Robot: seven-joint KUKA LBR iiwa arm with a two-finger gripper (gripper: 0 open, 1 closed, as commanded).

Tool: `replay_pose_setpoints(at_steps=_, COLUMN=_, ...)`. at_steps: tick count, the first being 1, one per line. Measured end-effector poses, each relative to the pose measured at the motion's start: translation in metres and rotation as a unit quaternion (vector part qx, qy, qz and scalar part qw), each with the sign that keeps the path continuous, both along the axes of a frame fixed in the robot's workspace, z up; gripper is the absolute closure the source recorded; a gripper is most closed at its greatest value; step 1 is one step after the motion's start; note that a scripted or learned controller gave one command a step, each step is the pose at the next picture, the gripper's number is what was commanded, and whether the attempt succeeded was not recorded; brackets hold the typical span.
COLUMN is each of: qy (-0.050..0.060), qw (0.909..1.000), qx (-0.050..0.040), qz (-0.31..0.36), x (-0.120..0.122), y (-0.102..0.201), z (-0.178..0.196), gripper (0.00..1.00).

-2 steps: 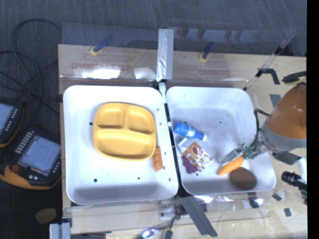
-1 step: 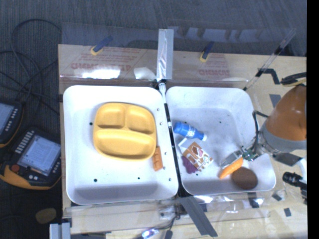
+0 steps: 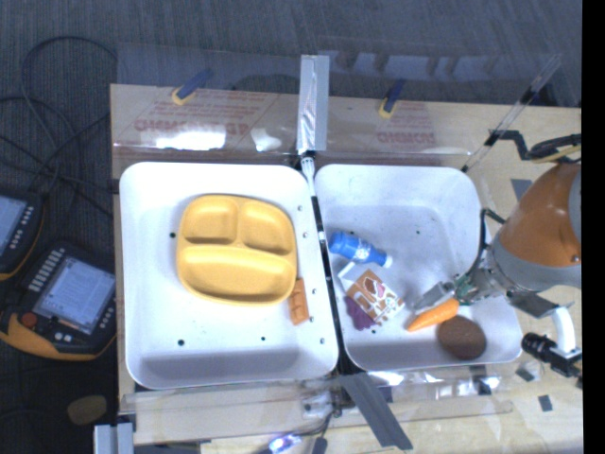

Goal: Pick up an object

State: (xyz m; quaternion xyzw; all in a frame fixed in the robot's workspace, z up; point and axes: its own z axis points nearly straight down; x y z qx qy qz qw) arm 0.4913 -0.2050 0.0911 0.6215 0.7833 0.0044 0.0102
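From my station I see the arm (image 3: 544, 230) reaching in at the right edge of the frame, its orange band over the right rim of the right bin (image 3: 406, 183). The hand (image 3: 458, 291) sits low in that bin's lower right, just at the tip of the carrot (image 3: 433, 316); I cannot tell how far it is spread or whether it grips anything. A brown round object (image 3: 461, 337) lies just below the carrot. Left of them rest a printed packet (image 3: 373, 301) and a blue bottle (image 3: 357, 249). In the left bin (image 3: 151, 348), a yellow divided tray (image 3: 236, 249) lies with a small orange piece (image 3: 299, 303) beside its lower right corner.
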Motion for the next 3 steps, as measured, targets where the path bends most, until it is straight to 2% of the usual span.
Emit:
replay_pose_setpoints(at_steps=1, qy=0.000, qw=1.0000, qx=0.0000, qz=0.000, x=0.000, y=0.000, z=0.009, gripper=1.00)
replay_pose_setpoints(at_steps=2, qy=0.000, qw=1.0000, qx=0.0001, qz=0.000, x=0.000, y=0.000, z=0.009, gripper=0.00)
replay_pose_setpoints(at_steps=3, qy=0.012, qw=0.9958, qx=0.0012, qz=0.091, x=0.016, y=0.004, z=0.011, gripper=0.00)
